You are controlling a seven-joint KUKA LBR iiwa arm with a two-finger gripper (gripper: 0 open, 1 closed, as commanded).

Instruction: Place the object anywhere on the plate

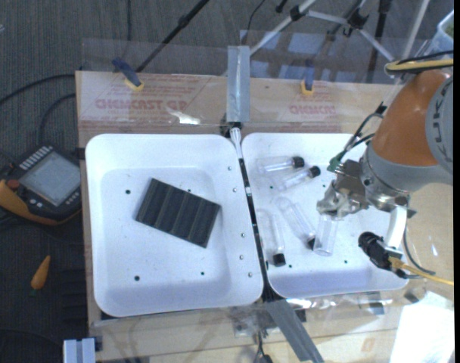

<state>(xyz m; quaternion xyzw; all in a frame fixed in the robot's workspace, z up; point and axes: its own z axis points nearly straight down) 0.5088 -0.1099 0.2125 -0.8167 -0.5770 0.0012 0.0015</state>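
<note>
Two white bins sit side by side on the bench. The left bin [101, 203] holds a dark ribbed plate [177, 212], lying flat and turned a little, near the middle of the bin. The right bin [343, 274] holds several clear tubes with black caps. Two tubes [284, 165] lie close to the bin's far edge. More tubes [275, 237] lie near the edge next to the left bin, one with its cap close to the front edge.

The grey and orange arm [419, 131] comes in over the right side of the right bin. Its gripper [337, 203] points down over the middle of that bin. One tube [325, 234] sits right under the gripper, with its top end at the fingertips. I cannot tell if the fingers are pinching it or not. This tube is well apart from the plate.
</note>
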